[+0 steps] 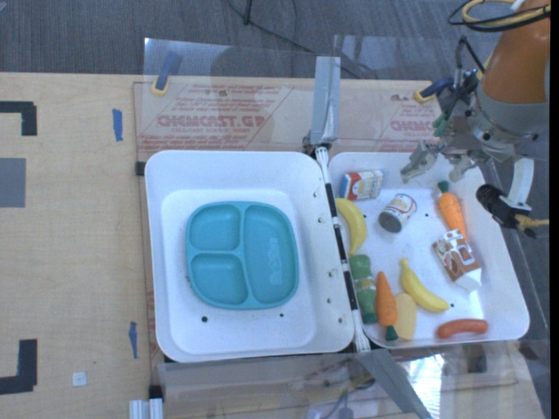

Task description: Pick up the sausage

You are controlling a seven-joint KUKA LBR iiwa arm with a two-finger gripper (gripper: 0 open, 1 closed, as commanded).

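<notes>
The sausage (462, 327) is a short reddish-orange link lying flat in the near right corner of the right bin (511, 308). My gripper (433, 173) hovers over the far end of that bin, well away from the sausage. Its fingers are spread, it is open, and nothing is between them. The orange-banded wrist rises behind it at the upper right.
The right bin also holds a carrot (451, 212), a brown snack packet (456, 257), a can (397, 212), a small carton (361, 184), two bananas (422, 288) (354, 223), a second carrot (385, 297) and a yellow block (405, 315). A blue divided plate (244, 253) lies in the left bin (166, 234).
</notes>
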